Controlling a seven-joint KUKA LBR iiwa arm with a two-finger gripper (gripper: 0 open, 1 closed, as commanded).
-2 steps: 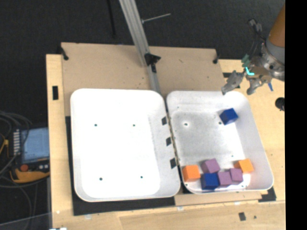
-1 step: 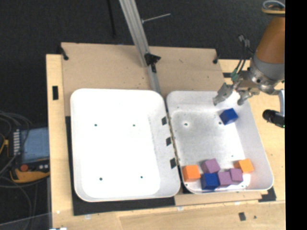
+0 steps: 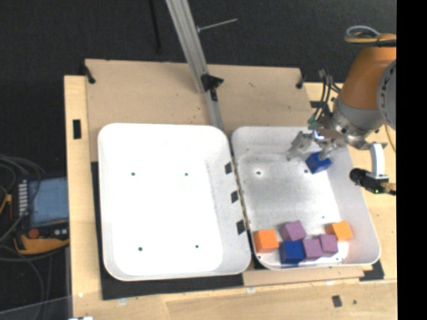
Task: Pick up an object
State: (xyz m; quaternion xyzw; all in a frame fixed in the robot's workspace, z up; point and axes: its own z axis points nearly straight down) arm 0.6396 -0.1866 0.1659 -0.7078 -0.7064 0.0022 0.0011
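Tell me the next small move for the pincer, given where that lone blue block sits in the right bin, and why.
Probably raise it a little and check the hold. The pincer sits right over the lone blue block at the far end of the right bin, which looks tilted, as if partly lifted. Whether it is really gripped is unclear. The other blocks lie clustered at the near edge, clear of the path.

Grey robot arm (image 3: pixel 363 89) with an orange band.

The arm is rounded and thick, orange above and grey at the wrist. Thin dark cables run along its side, and a pale cable loops over the top. Small silver metal jaws sit at its tip.
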